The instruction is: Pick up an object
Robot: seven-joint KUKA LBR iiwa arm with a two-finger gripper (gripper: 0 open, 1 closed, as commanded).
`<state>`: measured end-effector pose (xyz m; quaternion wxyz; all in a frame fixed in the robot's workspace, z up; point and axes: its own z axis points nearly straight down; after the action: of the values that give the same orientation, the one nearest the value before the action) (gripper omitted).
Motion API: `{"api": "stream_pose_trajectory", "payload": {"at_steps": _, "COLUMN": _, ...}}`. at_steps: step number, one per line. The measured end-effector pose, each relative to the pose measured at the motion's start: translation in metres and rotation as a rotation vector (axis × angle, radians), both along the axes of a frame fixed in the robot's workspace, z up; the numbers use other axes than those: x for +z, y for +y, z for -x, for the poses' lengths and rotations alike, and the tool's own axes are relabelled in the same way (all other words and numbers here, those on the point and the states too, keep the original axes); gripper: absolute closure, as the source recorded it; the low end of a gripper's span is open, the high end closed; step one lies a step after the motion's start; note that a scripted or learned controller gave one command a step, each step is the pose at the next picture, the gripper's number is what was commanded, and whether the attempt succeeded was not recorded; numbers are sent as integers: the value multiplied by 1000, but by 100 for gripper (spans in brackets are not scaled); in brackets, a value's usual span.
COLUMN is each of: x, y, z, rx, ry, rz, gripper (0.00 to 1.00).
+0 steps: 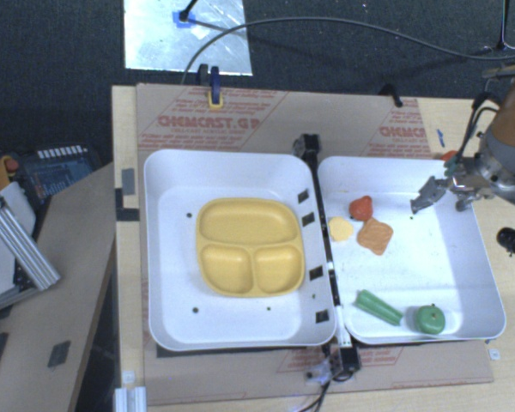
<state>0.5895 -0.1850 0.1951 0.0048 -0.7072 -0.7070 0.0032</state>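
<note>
The right bin [476, 256] holds several small toy foods. A red piece [360, 207], a pale yellow piece [341, 228] and an orange piece [375, 235] lie close together near its left wall. A long green piece [378, 306] and a round green piece [429, 318] rest by its front edge. My gripper [444, 196] hovers over the upper right part of this bin, to the right of the red piece and apart from it. Its fingers are spread open with nothing between them.
A yellow three-compartment tray [247, 247] lies in the left bin [167, 230]. A black divider [319, 230] runs between the two bins. Cables cross the dark floor behind the bench, and a foil sheet [187, 24] lies there.
</note>
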Motion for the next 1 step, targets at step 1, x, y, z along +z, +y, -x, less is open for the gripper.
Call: {"api": "stream_pose_trajectory", "payload": {"at_steps": 1, "x": 8, "y": 1, "z": -3, "rx": 3, "ry": -13, "rz": 3, "gripper": 0}}
